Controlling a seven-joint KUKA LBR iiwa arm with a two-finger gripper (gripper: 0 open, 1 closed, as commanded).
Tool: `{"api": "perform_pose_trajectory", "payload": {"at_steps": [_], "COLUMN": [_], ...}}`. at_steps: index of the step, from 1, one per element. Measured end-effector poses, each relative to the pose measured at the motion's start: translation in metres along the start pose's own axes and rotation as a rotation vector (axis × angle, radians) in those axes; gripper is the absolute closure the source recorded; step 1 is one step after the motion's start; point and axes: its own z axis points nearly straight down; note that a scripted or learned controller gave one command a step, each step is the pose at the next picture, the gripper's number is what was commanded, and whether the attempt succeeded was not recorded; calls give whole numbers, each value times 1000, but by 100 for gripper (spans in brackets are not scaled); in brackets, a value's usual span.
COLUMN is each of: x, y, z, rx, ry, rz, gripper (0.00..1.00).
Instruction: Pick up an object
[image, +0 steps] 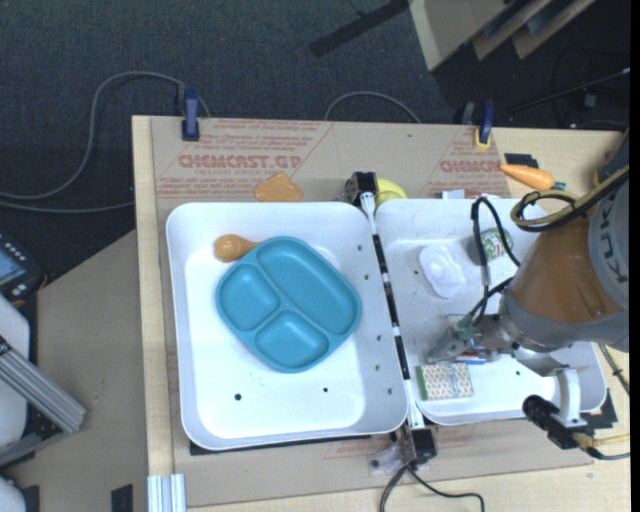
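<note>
Here the grey arm with its orange band reaches into the right white bin (560, 405) from three o'clock, its two-finger gripper (462, 342) low over the bin floor; how it is set cannot be told. Just at its seven o'clock lies a small flat patterned packet (446, 381). A white crumpled object (441, 270) sits toward twelve o'clock. In the left white bin (200, 400) rests a blue three-compartment plastic plate (288, 301), with a tan rounded piece (234, 246) at its ten o'clock.
</note>
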Motion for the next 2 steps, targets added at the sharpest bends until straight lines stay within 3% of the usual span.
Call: {"api": "perform_pose_trajectory", "payload": {"at_steps": [1, 2], "x": [0, 66], "y": [2, 52], "z": [-10, -106], "rx": [-4, -18], "ry": [-2, -1], "rz": [0, -11], "gripper": [100, 100]}}
